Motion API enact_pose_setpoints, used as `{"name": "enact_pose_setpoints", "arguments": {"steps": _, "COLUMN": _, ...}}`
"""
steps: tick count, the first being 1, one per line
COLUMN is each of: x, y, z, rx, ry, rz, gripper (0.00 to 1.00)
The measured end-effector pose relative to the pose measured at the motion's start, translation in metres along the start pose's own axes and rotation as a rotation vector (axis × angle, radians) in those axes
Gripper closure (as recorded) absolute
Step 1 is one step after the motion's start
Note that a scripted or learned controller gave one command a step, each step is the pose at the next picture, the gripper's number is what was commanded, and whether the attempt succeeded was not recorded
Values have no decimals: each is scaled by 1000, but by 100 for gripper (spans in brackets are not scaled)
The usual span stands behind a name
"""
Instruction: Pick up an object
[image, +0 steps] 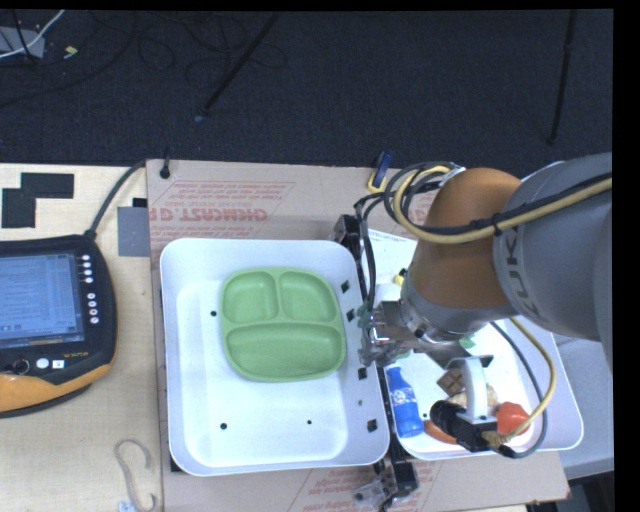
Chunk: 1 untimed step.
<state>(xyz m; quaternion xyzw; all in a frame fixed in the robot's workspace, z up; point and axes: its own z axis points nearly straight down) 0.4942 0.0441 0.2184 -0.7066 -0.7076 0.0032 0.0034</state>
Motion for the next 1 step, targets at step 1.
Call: {"name": "enact_pose_setpoints", "arguments": {"steps": 1, "x": 3, "y": -4, "z": -9, "rx": -3, "ry": 0, "rz": 0, "gripper": 100}}
